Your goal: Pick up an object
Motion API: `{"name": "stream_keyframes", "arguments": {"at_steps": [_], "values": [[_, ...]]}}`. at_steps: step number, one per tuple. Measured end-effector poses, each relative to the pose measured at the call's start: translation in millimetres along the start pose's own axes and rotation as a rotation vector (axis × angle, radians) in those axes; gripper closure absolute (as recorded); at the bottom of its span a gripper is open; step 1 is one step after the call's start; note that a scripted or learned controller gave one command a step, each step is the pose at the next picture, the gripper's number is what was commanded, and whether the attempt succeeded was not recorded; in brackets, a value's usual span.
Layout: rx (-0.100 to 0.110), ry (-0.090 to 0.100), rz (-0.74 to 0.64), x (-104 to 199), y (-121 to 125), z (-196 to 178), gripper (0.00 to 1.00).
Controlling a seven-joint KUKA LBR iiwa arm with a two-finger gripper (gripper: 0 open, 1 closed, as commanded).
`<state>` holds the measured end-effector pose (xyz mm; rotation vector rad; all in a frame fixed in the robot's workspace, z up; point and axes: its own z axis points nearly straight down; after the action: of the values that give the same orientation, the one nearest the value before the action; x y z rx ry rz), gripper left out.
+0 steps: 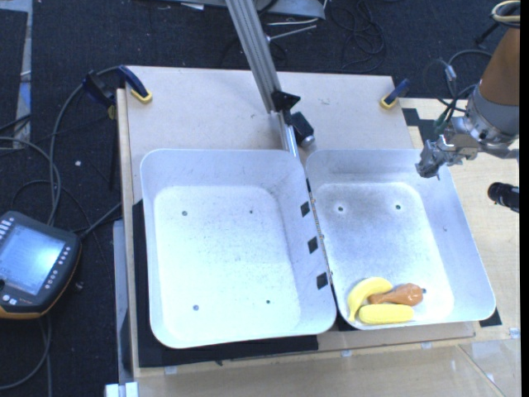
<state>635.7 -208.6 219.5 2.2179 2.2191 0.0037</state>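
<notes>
Nearest us, at the front edge of the right bin (463, 246), we note a small cluster of objects: a curved yellow banana (366, 293), a second yellow piece (387, 314) lying just in front of it, and an orange-brown drumstick-shaped toy (399, 295) resting across them. All three touch or nearly touch, packed into the bin's near corner.

Left bin (157, 222) sits just beside the right one, their inner rims overlapping along the middle, where we see a few dark tabs. Both bins rest on a pale wooden bench (207, 114) with yellow-tipped clamps (139, 94) at its far corners.

We log the gripper (429, 169) at the far right corner of the right bin, over the rim, well apart from the cluster of objects. It is small and dark at this slant; we cannot tell how its grip is set, and we see nothing in it. The arm (500, 98) rises behind it, orange band above grey wrist.

A slanted aluminium rail (256, 48) crosses the bench from the far side down to the bins' junction. On the floor to the left, a handheld pendant (31, 263) with a lit screen and trailing cables.
</notes>
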Motion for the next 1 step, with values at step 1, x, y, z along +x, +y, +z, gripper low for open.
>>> {"name": "stream_keyframes", "arguments": {"at_steps": [1], "values": [[0.004,0.003,-0.004,59.2,3.0,-2.1,1.0]]}}
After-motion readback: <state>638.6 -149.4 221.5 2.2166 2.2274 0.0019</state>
